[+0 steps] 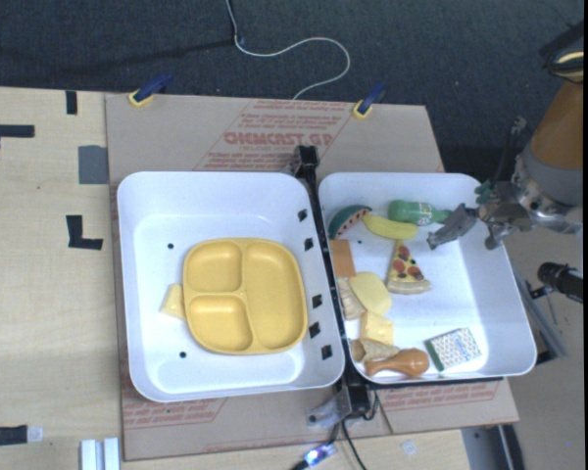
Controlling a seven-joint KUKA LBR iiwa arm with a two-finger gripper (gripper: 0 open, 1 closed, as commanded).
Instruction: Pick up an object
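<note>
A: Where does the gripper sit relative to the right bin?

B: Over that bin's upper right corner, fingers spread apart with nothing between them.

A: Which objects lie in the right bin?

B: Near its top edge, a green bottle touches a banana, with a watermelon slice just left. A pizza slice lies near the middle. Along the lower edge are a chicken drumstick and a checked packet.

A: And left of the right bin?

B: The left bin, bearing a yellow divided plate.
</note>
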